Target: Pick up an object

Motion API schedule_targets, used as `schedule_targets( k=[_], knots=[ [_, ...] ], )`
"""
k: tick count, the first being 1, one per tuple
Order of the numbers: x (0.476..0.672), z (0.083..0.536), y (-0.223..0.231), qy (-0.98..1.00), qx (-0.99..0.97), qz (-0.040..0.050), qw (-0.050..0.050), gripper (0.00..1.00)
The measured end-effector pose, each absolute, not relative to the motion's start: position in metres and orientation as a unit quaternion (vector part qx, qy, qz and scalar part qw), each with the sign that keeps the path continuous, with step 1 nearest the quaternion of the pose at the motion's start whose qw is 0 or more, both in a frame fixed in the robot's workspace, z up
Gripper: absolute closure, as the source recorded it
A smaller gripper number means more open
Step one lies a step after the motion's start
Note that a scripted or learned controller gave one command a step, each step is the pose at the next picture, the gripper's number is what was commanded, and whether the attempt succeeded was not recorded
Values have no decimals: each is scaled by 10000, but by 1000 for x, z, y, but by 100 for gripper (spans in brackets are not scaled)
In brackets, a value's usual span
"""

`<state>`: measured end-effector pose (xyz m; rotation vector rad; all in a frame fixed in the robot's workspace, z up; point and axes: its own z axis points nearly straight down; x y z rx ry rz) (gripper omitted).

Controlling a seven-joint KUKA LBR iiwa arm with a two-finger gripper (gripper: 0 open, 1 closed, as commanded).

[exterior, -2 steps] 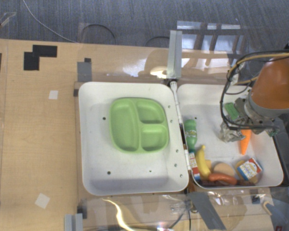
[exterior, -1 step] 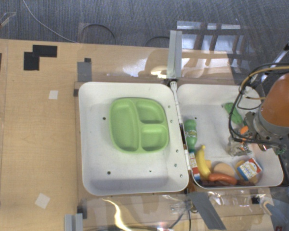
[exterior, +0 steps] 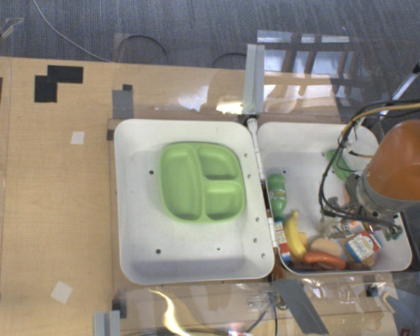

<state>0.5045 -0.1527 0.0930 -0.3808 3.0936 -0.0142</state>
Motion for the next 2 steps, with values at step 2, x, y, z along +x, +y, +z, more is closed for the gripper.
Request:
schedule_targets(
  k=[2],
  knots=[
    [523, 93, -89, 9974, 703, -13, 136, 0]
  ],
)
